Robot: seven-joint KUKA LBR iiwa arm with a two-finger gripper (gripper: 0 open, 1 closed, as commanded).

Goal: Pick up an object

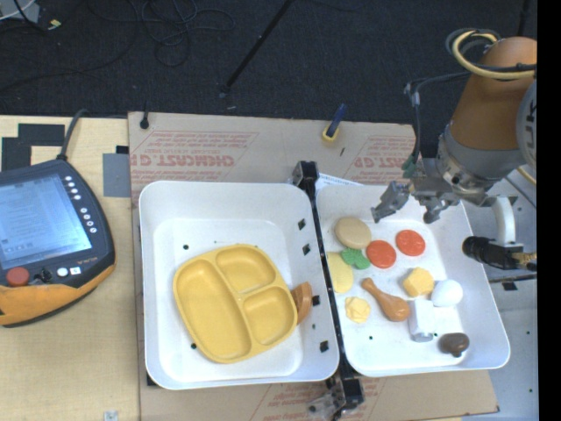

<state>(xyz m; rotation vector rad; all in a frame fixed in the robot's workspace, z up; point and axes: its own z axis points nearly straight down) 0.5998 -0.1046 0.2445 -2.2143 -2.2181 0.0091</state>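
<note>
My gripper (412, 207) hangs over the back of the right bin (491, 340), fingers spread open with nothing between them. Below it in the bin lie toy foods: a tan bun (353, 231), a green leaf piece (355, 257), two red tomato slices (380, 253) (410, 243), a pale yellow piece (340, 273), a chicken drumstick (387, 299), a small yellow lump (357, 309), a yellow cheese chunk (419, 281), a white egg (447, 293), a white cylinder (422, 327) and a brown mushroom-like piece (453, 344).
The left bin (166, 217) holds a yellow divided plate (235, 312) and an orange piece (302, 300) by the divider. A teach pendant (48, 235) lies on the bench at the far left. Cables cross the dark floor behind.
</note>
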